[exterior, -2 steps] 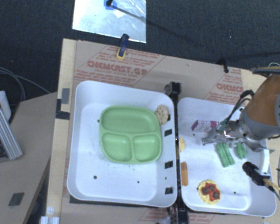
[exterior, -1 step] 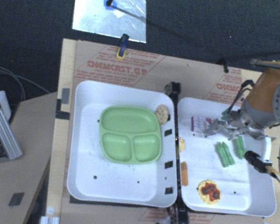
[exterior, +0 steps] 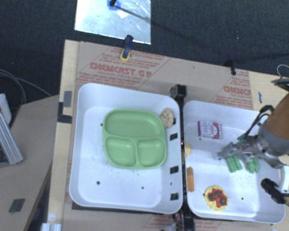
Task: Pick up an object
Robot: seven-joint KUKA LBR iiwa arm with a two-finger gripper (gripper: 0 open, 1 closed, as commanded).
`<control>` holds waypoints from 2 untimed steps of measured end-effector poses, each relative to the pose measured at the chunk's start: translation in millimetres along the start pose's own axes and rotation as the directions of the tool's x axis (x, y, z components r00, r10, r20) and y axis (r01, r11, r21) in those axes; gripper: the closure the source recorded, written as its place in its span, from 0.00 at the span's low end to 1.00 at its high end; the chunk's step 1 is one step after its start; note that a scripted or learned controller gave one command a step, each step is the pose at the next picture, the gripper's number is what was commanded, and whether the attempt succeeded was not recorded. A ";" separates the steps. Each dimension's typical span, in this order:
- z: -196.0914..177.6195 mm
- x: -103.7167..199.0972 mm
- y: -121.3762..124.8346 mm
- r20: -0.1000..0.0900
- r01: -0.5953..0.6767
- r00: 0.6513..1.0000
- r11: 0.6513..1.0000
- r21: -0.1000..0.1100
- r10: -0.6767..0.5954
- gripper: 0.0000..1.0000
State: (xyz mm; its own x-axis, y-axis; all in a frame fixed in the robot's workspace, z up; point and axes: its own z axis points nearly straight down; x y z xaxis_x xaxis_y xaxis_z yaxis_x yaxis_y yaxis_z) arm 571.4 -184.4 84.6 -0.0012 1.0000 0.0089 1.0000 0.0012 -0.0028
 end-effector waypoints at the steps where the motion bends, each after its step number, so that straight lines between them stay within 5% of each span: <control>1: -10.9 -1.0 2.5 0.007 0.002 1.000 1.000 -0.006 -0.002 1.00; 2: -10.2 73.7 2.2 0.005 0.008 1.000 1.000 -0.003 -0.008 1.00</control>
